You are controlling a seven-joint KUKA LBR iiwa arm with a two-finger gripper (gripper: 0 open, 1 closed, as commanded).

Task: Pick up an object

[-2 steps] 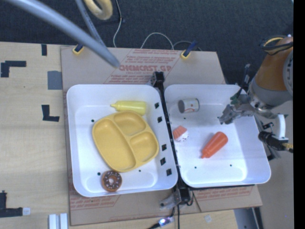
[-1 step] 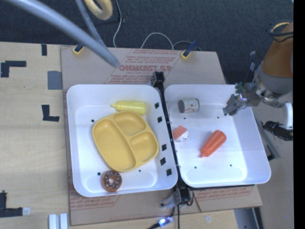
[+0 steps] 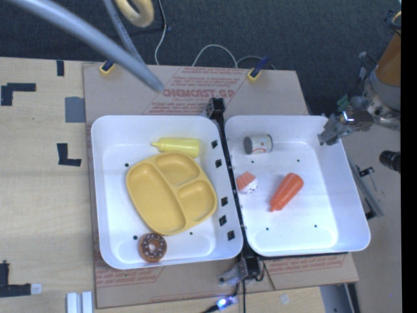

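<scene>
My claw (image 3: 331, 133): dark metal, poised over the upper right rim of the right bin (image 3: 345, 194); how far it is open I cannot tell, and nothing shows between its tips. Right bin, shallow white plastic with rounded corners, contents listed from the claw: a small grey-and-white cylinder (image 3: 258, 144) lying on its side, to the claw's left; an orange carrot-shaped piece (image 3: 287, 192), smooth and tapered, below and left of the claw; a small orange-and-white chunk (image 3: 246, 182), farther left near the divider. Left bin (image 3: 104, 194), well apart from the claw: a yellow three-compartment tray (image 3: 171, 194), glossy; a yellow squeeze bottle (image 3: 176, 147) lying flat; a brown sprinkled doughnut (image 3: 152, 247), ring-shaped.
</scene>
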